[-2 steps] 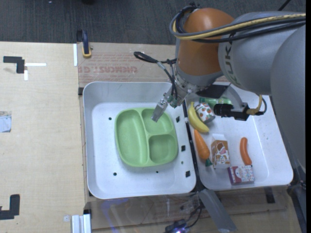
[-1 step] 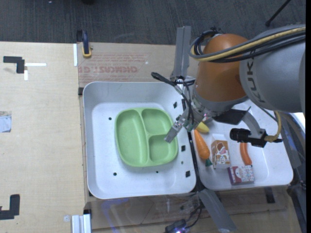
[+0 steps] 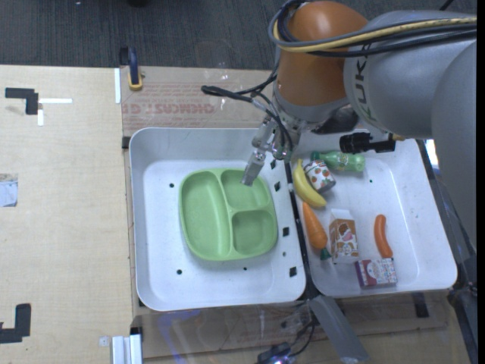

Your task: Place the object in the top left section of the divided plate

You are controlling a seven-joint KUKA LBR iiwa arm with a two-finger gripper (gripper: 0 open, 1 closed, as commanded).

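My gripper [image 3: 252, 173] hangs over the plate [image 3: 227, 214] in the left bin [image 3: 151, 226], above its upper right section at about one o'clock. Nothing is visible beneath it. Whether it is spread or pressed together I cannot tell. Risk: a release here would land outside the top left section, which lies toward ten o'clock; equally, I may be carrying nothing at all. The candidate objects, banana [image 3: 307, 186], carrot [image 3: 314, 227] and sausage [image 3: 383, 236], lie in the right bin [image 3: 424, 226], toward three to four o'clock of my gripper.
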